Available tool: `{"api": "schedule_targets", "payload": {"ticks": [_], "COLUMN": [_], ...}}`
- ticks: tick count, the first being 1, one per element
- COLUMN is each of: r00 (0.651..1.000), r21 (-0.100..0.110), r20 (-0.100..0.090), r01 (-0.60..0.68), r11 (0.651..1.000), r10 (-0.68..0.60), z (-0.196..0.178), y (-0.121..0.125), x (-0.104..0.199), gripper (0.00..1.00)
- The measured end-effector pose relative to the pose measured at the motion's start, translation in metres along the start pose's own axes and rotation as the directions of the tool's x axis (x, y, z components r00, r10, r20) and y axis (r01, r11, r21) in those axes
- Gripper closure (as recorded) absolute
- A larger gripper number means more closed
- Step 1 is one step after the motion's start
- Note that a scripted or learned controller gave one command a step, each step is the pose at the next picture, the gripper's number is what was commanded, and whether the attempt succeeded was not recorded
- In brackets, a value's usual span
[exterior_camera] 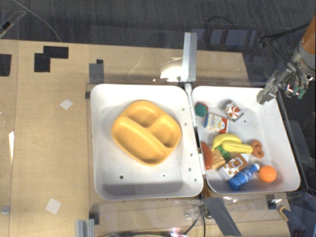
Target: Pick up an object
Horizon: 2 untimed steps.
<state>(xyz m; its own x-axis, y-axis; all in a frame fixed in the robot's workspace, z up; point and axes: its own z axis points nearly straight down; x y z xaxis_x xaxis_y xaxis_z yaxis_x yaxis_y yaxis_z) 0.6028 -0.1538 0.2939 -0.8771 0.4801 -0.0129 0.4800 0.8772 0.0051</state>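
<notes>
The gripper (265,96) hangs over the far right corner of the right bin (284,132), and I cannot tell its state from here; nothing shows in its grip. Below it the toys lie heaped in that bin: a banana (231,143) in the middle, a small carton (216,123) just behind it, a blue bottle (243,176) at the near edge beside an orange (267,174), and a pretzel (256,148) near the banana's tip. The left bin (106,132) holds a yellow sectioned plate (146,131).
</notes>
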Motion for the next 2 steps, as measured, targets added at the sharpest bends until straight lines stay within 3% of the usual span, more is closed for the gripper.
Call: {"api": "schedule_targets", "payload": {"ticks": [1, 2], "r00": [1.0, 0.996], "r21": [0.001, 0.002], "r20": [0.006, -0.001], "r01": [-0.015, 0.09], "r11": [1.0, 0.996], "r10": [0.015, -0.09], "z": [-0.178, -0.195], "y": [-0.039, -0.032], "x": [-0.038, -0.024], "gripper": [1.0, 1.0]}}
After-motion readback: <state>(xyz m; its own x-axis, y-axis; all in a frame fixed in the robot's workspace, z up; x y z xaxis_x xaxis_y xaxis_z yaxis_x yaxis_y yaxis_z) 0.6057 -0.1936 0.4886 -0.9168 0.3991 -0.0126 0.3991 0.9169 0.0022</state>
